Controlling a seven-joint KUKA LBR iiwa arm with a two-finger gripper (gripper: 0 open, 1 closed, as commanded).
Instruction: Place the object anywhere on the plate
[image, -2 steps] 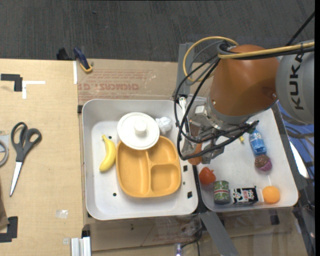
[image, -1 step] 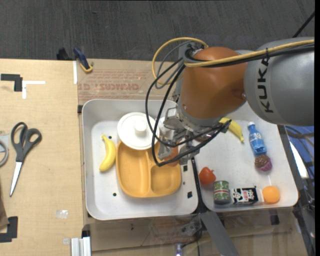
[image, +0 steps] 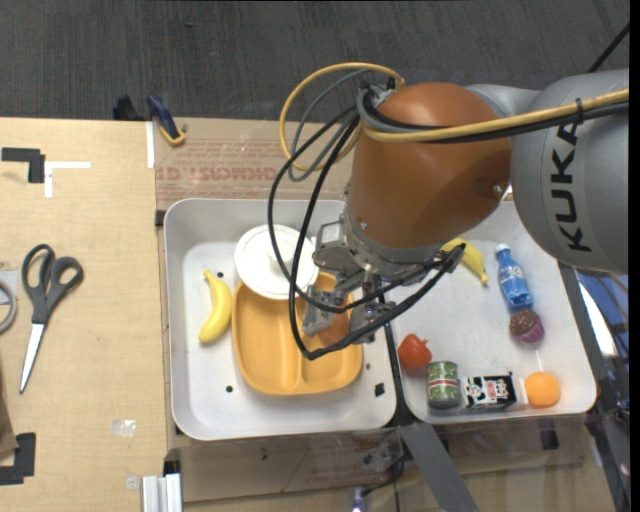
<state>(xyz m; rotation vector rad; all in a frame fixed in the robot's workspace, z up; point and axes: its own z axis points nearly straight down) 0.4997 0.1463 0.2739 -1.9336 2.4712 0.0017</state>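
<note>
Bright even overhead light, soft shadows, sharp focus

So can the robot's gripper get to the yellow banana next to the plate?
Probably yes. The banana lies in the open beside the orange plate, nothing on top of it, and the gripper hangs close by.

Orange divided plate (image: 268, 355), flat in left bin, beside banana (image: 214, 306)

A single fixed camera looks down at a slant from above the bench (image: 80, 330), far enough back to take in both white bins (image: 185, 400). The arm (image: 440, 160) enters from three o'clock, its orange band bulking large near centre.
</note>
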